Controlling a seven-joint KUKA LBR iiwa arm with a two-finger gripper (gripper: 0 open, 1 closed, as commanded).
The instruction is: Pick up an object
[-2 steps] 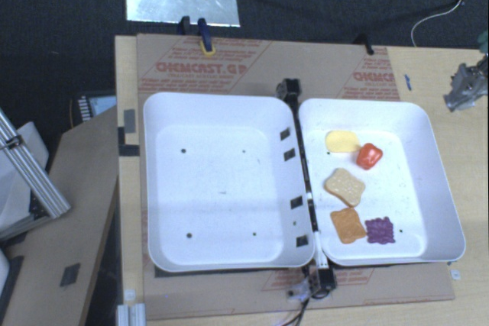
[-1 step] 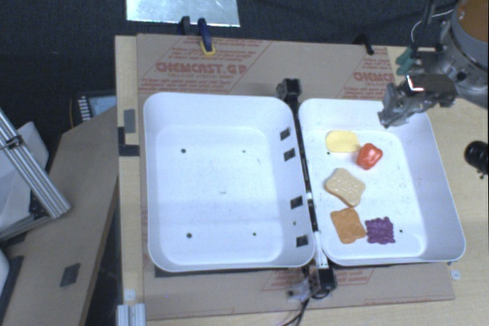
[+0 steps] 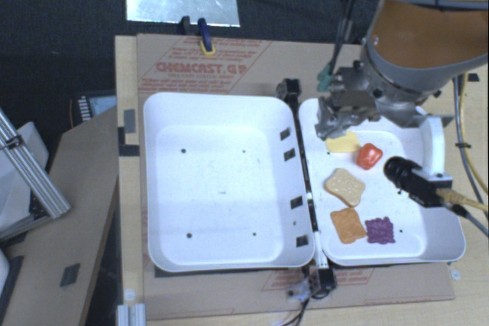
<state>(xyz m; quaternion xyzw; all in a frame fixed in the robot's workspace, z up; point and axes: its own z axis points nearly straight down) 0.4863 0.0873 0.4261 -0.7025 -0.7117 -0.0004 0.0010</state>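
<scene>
Camera view: the gripper (image 3: 336, 126) hangs low over the far end of the right bin (image 3: 443, 240), directly above a yellow piece (image 3: 343, 143); whether its fingers are open or shut, I cannot tell. Beside it lies a red piece (image 3: 369, 156). Nearer lie a tan slice (image 3: 344, 186), an orange slice (image 3: 348, 224) and a purple cluster (image 3: 380, 230). The left bin (image 3: 164, 164) adjoins.

The gripper (image 3: 336, 121) hangs low over the right bin's (image 3: 439, 244) far left corner, just above a yellow piece (image 3: 342, 143), with red (image 3: 369, 156), tan (image 3: 344, 186), orange (image 3: 348, 225) and purple (image 3: 380, 230) pieces nearer the front edge
</scene>
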